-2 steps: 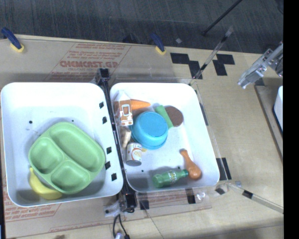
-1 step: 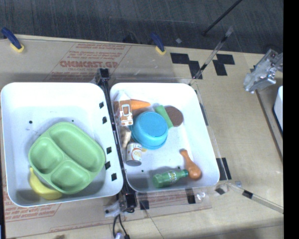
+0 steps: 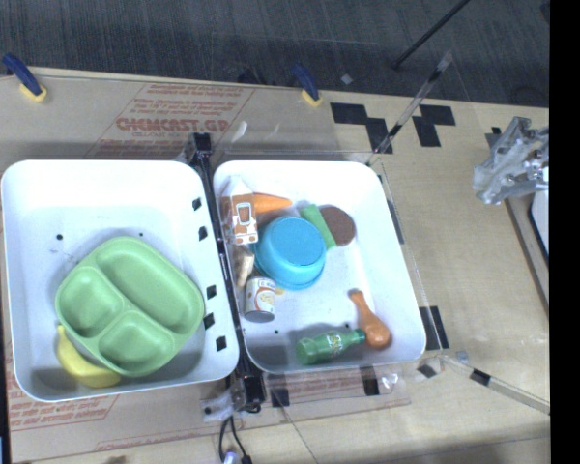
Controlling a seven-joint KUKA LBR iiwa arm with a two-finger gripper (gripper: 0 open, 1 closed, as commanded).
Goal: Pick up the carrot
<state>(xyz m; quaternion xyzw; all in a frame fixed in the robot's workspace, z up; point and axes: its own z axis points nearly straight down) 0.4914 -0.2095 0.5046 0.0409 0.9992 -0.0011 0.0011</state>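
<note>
The carrot (image 3: 271,202) lies at the right bin's (image 3: 398,259) far edge, touching a blue bowl (image 3: 291,250). The claw (image 3: 507,162) hangs well apart over the table (image 3: 474,288); its blurred fingers' spread I cannot tell.

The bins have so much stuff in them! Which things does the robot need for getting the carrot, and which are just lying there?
For the job:
carrot, at the far end of the right bin
hand, off to the right, outside the bins

Just lying about:
blue bowl
green bottle
can
small box
green divided plate, in the left bin
</note>
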